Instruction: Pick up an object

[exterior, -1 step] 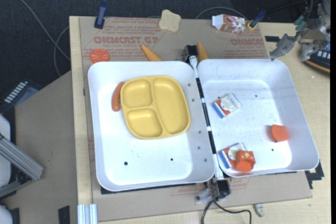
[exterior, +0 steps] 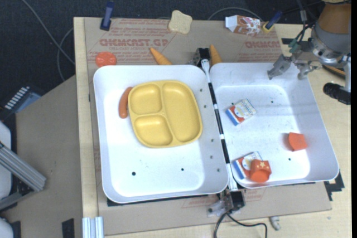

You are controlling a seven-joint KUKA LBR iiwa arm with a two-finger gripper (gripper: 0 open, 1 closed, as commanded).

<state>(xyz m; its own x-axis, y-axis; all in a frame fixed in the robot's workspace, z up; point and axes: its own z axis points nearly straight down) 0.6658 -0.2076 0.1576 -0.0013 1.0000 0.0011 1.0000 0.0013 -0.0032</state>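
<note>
From the camera view above, the gripper [exterior: 291, 67] hangs over the far edge of the right bin [exterior: 312, 175], its two fingers spread apart and holding nothing. Nearest below and left of the jaws lies a small carton [exterior: 241, 111], white with blue and red print, flat on the floor, long axis slanting. An orange block [exterior: 297, 141] sits further toward the near side.
</note>
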